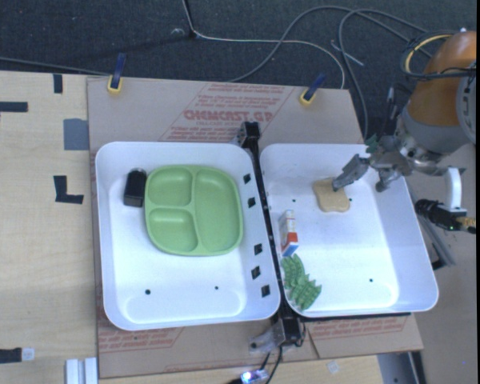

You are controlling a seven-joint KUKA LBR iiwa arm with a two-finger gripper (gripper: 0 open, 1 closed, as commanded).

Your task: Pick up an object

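Camera view shows the task not yet done: nothing is lifted. The hand point(365, 174) hangs over the right-hand shallow white bin point(400, 246), its two fingers spread wide with nothing between them. One finger point(348, 173) reaches down toward the flat tan, biscuit-like piece point(333, 198), which lies on the bin floor just below and to the left of the hand; whether the fingertip touches it I cannot tell.

Farther from the hand, toward the bin's left wall, lie a small white and red tube point(289, 232) and, beyond it, a crumpled green leafy object point(301, 281). Well apart, in the left-hand white bin point(120, 294), sit a light green divided plastic tray point(194, 210) and a small black block point(134, 188).

By my judgement, the tan piece is the likely target; closing on it and lifting remain.
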